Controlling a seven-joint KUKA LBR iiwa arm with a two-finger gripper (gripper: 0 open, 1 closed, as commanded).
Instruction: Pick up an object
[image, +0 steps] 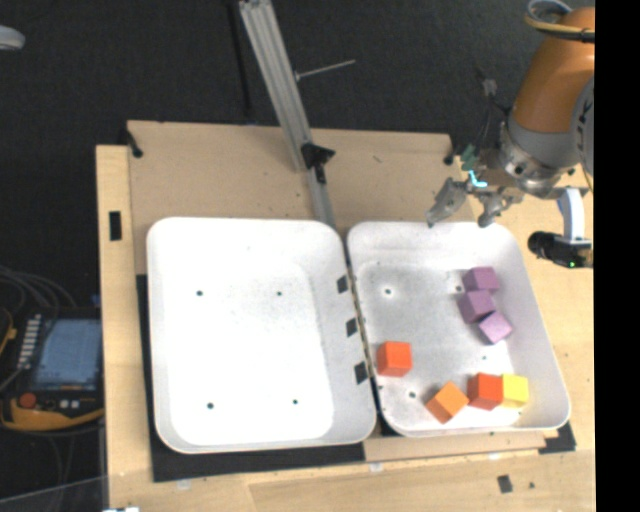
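Camera view gives you the gripper (466, 208) at about 1 o'clock from the centre of the bench, hanging over the far rim of the right bin (536, 300). Its 2 fingers (441, 206) are spread well apart, and you can see nothing between them. The arm (548, 90), grey with its orange band, comes in from 3 o'clock and slants down toward that rim.

Look inside the right bin for the things to pick. 3 purple cubes (482, 302) sit in a tight cluster at roughly 2 o'clock of the bin's middle, touching or nearly touching each other in a short column. An orange cube (394, 357) lies alone at 9 o'clock, near the bin's left wall. Along the near edge, at 5 to 6 o'clock, you have another orange block (448, 401), tilted, then a red-orange cube (485, 389) just beside it, and a yellow cube (515, 389) touching that one on its right.

The left bin (160, 300) sits just beside the right one, their inner walls meeting at the middle of the bench. All the cubes lie well apart from the gripper.
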